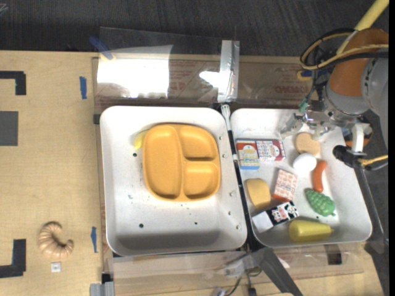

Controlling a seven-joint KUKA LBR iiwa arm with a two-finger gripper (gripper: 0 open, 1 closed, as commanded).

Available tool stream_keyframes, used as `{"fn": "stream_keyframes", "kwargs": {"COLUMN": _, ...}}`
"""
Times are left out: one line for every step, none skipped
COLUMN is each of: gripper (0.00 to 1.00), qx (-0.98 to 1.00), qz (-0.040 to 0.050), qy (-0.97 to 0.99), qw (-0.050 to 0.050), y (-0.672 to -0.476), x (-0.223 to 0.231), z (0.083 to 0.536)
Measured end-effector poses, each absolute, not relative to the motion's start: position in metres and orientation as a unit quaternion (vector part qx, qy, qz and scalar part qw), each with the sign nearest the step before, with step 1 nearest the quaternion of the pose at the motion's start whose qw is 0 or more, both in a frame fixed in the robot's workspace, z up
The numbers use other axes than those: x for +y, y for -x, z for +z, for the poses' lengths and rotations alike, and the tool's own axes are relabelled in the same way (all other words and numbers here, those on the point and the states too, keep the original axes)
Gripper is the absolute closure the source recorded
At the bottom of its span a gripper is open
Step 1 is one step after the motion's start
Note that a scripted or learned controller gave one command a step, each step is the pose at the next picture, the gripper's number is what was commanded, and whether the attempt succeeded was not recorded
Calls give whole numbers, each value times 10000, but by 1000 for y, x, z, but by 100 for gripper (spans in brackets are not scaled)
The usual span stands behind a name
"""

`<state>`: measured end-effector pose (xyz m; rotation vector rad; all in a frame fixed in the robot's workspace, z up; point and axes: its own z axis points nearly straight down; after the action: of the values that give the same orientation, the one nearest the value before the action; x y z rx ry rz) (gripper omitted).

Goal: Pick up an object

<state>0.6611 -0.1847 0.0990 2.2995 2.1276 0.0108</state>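
Camera view: gripper [313, 121] over right bin [364, 217] far corner, finger state unclear; tan round object [307, 143] just below it.

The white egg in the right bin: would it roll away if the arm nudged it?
Probably. The white egg looks smooth and rounded, so a push would likely send it rolling. It lies close to the orange carrot and a tan bread piece, which may stop it. Its glossy surface could slip from a pinch.

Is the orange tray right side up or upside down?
Right side up. The tray lies flat in the left bin, and its three hollow sections face up.
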Motion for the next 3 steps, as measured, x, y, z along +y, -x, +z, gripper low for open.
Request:
{"fn": "stream_keyframes", "kwargs": {"gripper": 0, "qx": 8149, "qz": 52, "qy": -5794, "qw": 101, "y": -641, "x": -203, "z": 96}}
{"fn": "stream_keyframes", "kwargs": {"gripper": 0, "qx": 8081, "qz": 73, "qy": -5891, "qw": 12, "y": -567, "x": -214, "z": 89}}
{"fn": "stream_keyframes", "kwargs": {"gripper": 0, "qx": 8285, "qz": 26, "qy": -5600, "qw": 19, "y": -575, "x": -210, "z": 87}}
